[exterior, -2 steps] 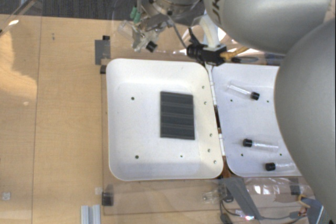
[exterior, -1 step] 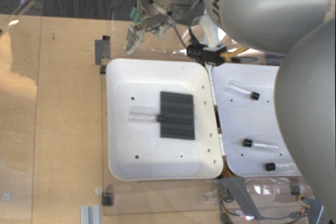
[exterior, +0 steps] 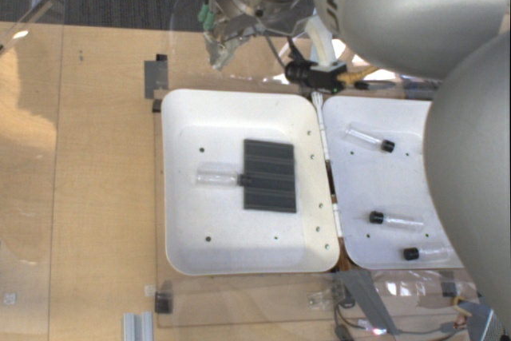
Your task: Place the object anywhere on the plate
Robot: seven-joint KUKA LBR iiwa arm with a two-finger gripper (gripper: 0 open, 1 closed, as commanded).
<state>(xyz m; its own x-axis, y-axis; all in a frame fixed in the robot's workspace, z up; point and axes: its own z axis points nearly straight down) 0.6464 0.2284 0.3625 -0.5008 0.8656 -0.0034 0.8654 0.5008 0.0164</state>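
Seemingly, a clear plastic tube with a black cap (exterior: 228,176) is already laid half on the dark ribbed rectangular plate (exterior: 270,175) in the left white bin (exterior: 184,243), while the two-finger gripper (exterior: 219,45), whose state cannot be told, is held above the bin's far rim, so only retreat is called for.

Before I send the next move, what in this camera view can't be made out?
- End effector: small and blurred above the left bin; open or shut can't be judged.
- Right bin: its right side is covered by the grey arm.
- Clear tube beside the dark plate: see-through against white; whether its end lies on the plate or against it is unclear.
- Lowest tube in the right bin: partly covered by the arm.
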